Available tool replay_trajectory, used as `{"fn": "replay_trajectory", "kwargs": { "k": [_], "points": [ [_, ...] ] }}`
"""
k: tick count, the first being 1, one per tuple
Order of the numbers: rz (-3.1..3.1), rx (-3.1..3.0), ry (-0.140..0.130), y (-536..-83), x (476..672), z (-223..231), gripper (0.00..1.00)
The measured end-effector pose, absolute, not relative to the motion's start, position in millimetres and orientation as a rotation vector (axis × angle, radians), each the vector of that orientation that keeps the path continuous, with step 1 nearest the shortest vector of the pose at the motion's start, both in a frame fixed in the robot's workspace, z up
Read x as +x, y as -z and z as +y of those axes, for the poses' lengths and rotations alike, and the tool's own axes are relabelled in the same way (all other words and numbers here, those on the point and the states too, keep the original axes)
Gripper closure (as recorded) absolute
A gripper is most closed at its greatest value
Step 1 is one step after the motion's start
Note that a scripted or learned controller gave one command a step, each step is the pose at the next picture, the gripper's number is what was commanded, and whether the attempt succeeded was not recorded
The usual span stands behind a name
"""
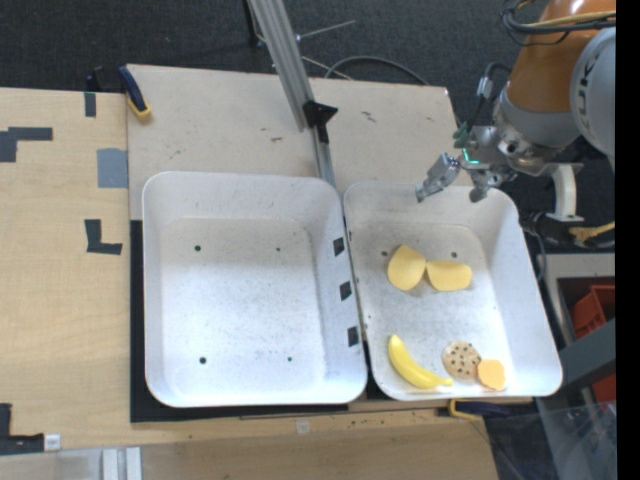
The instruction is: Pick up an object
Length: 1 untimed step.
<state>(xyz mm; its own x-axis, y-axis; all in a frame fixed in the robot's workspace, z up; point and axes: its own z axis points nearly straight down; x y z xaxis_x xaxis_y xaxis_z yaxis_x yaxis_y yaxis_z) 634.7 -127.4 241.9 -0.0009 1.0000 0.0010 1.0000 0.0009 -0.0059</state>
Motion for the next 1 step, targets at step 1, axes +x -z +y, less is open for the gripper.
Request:
{"fn": "replay_trajectory", "kwargs": {
  "k": [1],
  "points": [
    [-2.223, -2.218, -0.001, -245.1, 635.6, -127.4, 0.0]
  ]
}}
